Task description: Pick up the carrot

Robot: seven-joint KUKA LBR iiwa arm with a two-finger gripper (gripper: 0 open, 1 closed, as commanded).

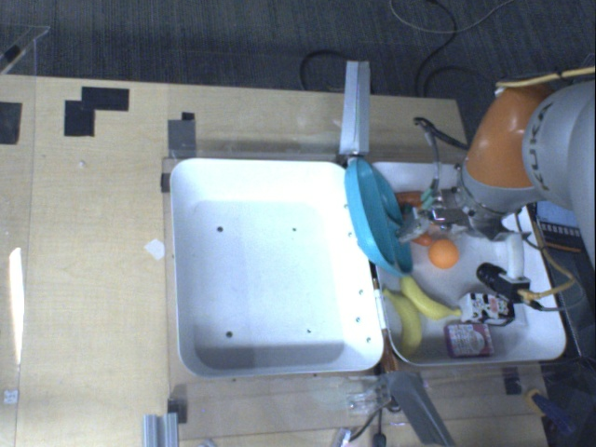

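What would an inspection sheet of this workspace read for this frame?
Surface: left bin and right bin, white, side by side on a pale wood bench.
Job's things: carrot, an orange-red sliver in the right bin beside the gripper, mostly hidden.
Clutter: blue plate leaning at the divider, orange ball, bananas, purple can, all in the right bin.
Grippers: gripper low over the right bin; grasp cannot be judged.
Cables: cable looped on the floor.
Surroundings: dark carpet; black marks on the bench.
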